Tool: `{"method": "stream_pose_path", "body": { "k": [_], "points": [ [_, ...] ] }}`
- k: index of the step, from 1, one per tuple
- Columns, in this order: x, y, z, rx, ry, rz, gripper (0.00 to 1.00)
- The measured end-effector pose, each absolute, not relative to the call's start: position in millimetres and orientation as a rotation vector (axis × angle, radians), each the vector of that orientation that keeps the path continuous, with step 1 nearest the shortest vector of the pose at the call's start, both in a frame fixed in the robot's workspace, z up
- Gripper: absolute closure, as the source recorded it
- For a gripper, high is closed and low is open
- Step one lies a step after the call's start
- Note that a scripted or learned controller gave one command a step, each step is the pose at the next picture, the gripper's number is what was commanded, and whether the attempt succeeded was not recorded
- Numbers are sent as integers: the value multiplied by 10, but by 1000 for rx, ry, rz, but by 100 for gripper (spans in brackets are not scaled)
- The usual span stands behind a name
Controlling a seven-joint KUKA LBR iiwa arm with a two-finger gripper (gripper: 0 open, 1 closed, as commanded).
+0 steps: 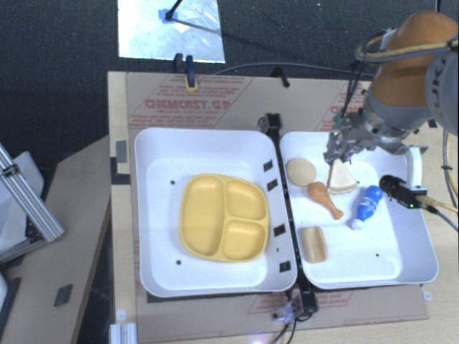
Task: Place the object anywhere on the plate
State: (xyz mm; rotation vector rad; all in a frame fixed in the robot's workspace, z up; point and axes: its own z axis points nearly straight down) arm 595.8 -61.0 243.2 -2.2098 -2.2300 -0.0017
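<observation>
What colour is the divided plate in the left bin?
Yellow. The plate shows plainly in the camera view, lying in the left bin.

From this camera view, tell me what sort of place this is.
Probably a robot test bench in a lab, not a kitchen. Two white bins sit clamped on a board, toy food such as a drumstick lies beside a yellow plate, and the arm reaches in over them.
</observation>
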Motion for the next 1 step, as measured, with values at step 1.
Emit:
{"method": "stream_pose_path", "body": {
  "k": [1],
  "points": [
    [5899, -143, 2309, -2211, -2230, -2, 100]
  ]
}}
